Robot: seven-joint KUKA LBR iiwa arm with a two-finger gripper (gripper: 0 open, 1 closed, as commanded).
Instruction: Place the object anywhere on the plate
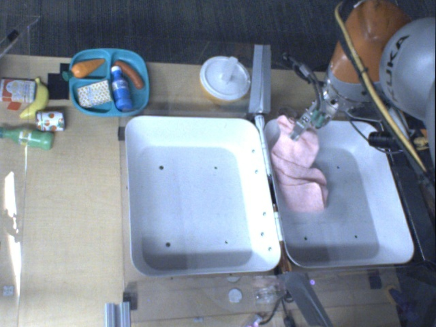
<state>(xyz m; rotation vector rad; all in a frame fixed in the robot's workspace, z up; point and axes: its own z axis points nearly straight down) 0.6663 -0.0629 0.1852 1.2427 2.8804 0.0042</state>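
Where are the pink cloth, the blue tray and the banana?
pink cloth [300, 172]: camera view, middle of its folds.
blue tray [139, 87]: camera view, right rim.
banana [37, 99]: camera view, middle of its curve.

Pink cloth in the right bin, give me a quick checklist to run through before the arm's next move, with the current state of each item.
1. Pincer over the pink cloth: ok, it sits at the cloth's upper edge.
2. Cloth actually gripped: cannot tell, the fingertips blend into the fabric.
3. Cloth inside the right bin: ok, bunched against its left wall.
4. Plate located: cannot tell; the blue divided tray on the bench already holds toy food.
5. Left bin as a path: ok, nothing stands in it.
6. Yellow lidded cup clear of the arm: ok, it stands apart behind the bins.
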